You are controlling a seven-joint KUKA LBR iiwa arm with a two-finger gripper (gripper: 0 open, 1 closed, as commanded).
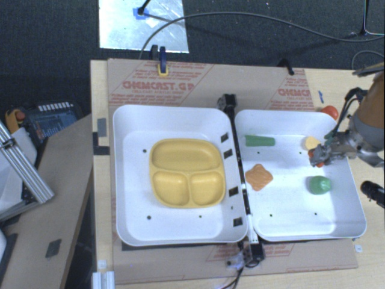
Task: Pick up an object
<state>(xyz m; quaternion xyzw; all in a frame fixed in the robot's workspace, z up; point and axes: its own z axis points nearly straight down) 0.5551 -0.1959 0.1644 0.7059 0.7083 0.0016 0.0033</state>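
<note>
Right bin (301,224) has four small things lying loose in it. Green block (260,141) near the back left, flat on the floor of the bin. Orange waffle-looking piece (258,176) close to the left wall, about mid-depth. Round green lump (319,185) toward the right side, just below the pincer. Small yellow piece (311,142) at the back right, just beside the pincer tip, partly covered by it. None of them is lifted; all four rest on the bin floor, well apart from each other.

Pincer (319,155) comes in from the right, low over the right bin's right part, between the yellow piece and the green lump. Reddish tips on it; can't tell if it's open or closed, too small and blurry. Nothing clearly between them.

Grey arm (368,128) behind it hangs over the bin's right rim. A red-orange bit (329,111) shows just outside the bin's back right corner, partly hidden by the arm.

Left bin (135,221) carries a yellow divided tray (185,172), three compartments, sitting roughly centred. Bins touch along the middle, with black clips (228,155) down the seam. Both sit on a cardboard sheet (198,83) on the tabletop (99,89). Cables (252,20) run across the dark floor behind.
</note>
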